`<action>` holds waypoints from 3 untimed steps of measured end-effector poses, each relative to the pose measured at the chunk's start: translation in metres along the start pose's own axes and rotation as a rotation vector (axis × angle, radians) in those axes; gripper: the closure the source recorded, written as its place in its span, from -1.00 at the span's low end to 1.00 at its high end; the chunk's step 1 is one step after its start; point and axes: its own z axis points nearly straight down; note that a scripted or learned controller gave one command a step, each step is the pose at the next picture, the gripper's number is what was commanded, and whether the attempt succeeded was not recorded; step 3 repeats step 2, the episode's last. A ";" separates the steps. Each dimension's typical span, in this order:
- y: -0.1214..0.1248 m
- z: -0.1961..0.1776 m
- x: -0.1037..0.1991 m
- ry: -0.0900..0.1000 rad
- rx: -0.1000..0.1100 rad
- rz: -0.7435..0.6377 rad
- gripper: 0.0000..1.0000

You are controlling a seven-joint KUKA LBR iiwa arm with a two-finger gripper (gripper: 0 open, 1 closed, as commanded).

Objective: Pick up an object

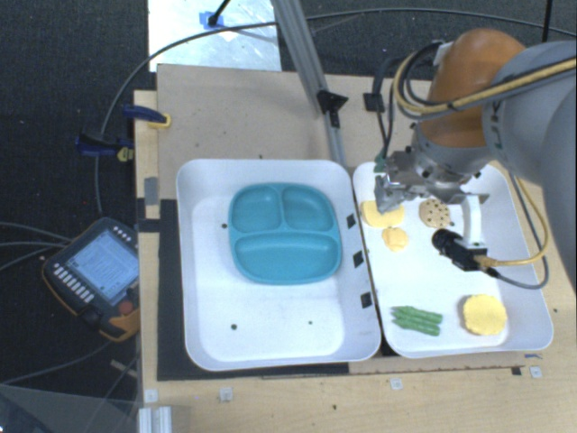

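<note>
Gripper (389,198) low in right bin (532,327), directly over yellow food piece (373,213) near bin's left wall, likely lining up grasp. Gripper state: cannot tell. Cookie (435,211), green beans (416,319) nearby. Blue plate (284,233) in left bin (203,269), untouched.

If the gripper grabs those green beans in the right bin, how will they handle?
The green beans look like a thin, flat bundle, so probably light and hard to pinch. Lying low on the right bin floor, they may slide rather than roll.

Dark speckled carpet floor (63,52), tan wooden bench top (234,115), loose black cables (108,142), bright reflective sheet (212,21)
</note>
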 end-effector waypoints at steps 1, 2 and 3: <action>0.011 -0.010 0.046 0.000 -0.003 0.000 1.00; 0.007 -0.006 0.095 0.000 -0.001 0.000 1.00; 0.007 -0.006 0.095 0.000 -0.001 0.000 1.00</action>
